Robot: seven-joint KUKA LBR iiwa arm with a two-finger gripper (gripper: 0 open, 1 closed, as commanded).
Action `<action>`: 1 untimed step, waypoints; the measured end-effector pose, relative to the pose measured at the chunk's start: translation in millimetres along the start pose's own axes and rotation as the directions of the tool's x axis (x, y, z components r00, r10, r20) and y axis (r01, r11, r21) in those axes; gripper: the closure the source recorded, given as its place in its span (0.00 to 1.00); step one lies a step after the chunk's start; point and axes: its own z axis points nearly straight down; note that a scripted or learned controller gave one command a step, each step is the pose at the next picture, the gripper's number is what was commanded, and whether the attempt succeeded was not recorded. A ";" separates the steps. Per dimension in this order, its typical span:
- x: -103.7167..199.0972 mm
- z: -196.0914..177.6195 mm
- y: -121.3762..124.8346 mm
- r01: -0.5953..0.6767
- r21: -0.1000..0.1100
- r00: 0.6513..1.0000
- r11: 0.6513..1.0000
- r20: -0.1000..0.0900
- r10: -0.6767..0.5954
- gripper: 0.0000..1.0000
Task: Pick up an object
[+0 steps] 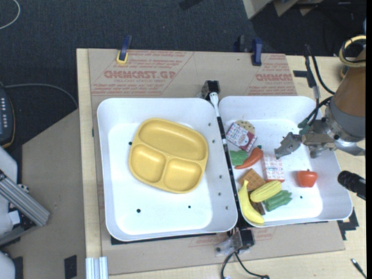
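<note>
counter point(174, 68) carries two shallow white bins side by side. left bin point(116, 173) holds one yellow divided plate point(168, 154), three compartments, lying a little above the bin's middle. right bin point(325, 196) holds a cluster of toy foods along its left half: a red-and-white packet point(240, 134) at the top, below it a green piece point(238, 156) and an orange-red chili point(251, 157) touching each other, a small pink-and-white wrapper point(273, 169) just right of them, a brown cracker point(251, 177) beneath, then a corn cob point(265, 190), a green bean pod point(278, 200) and a banana point(247, 204) bunched together at the lower left. a red tomato point(306, 178) sits apart from the cluster, toward the bin's right side. the arm point(351, 106) reaches in from the right, over the right bin. the tool point(289, 144) hangs above bare bin floor between the wrapper and the tomato, up and to the left of the tomato, touching neither. its fingers look slightly parted, nothing seen between them.
</note>
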 end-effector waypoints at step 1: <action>0.2 -6.5 2.7 0.003 -0.013 1.000 1.000 0.002 -0.003 0.00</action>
